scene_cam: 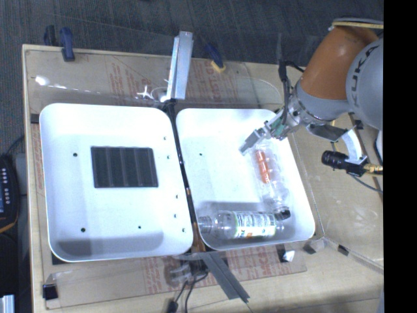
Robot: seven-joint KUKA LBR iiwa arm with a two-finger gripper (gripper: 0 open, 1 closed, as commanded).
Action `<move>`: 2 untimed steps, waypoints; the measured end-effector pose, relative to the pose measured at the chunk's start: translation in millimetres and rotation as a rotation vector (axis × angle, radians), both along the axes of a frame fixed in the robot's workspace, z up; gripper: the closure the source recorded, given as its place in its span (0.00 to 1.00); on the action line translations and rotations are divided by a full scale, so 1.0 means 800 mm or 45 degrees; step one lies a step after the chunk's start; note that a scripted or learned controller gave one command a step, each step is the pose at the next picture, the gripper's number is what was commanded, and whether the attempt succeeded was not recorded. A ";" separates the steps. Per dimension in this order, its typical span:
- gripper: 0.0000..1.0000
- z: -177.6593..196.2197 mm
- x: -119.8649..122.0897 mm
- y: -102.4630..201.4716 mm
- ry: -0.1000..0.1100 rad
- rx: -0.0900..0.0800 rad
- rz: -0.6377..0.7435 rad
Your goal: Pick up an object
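Note:
My gripper (pixel 251 142) hangs over the back of the right bin (pixel 215 126), reaching in from the right. Directly below and in front of it lies a small clear bottle with orange contents (pixel 266 169); its dark cap points toward the bin's front. The gripper's tip is at or just above the bottle's upper end, and I see nothing lifted. A larger clear bottle with a printed label (pixel 242 224) lies on its side along the right bin's front wall. A black ridged rectangular block (pixel 124 167) rests flat in the middle of the left bin (pixel 62 122).
A metal post (pixel 180 64) stands behind the seam between the two bins. Blue clamps (pixel 66 43) grip the bench's back edge. Cables and a black fitting (pixel 339 159) hang off the arm just right of the right bin.

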State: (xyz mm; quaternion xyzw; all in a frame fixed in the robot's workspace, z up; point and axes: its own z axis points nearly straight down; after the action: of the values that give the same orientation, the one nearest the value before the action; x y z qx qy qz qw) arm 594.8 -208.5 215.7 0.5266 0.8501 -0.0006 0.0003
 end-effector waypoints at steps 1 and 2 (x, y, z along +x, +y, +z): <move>1.00 0.013 0.001 0.000 -0.001 -0.002 0.002; 0.00 0.013 0.001 0.000 -0.001 -0.002 0.002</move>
State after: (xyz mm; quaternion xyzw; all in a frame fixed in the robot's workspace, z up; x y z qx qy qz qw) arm 595.7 -208.6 226.1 0.5261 0.8504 -0.0011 0.0011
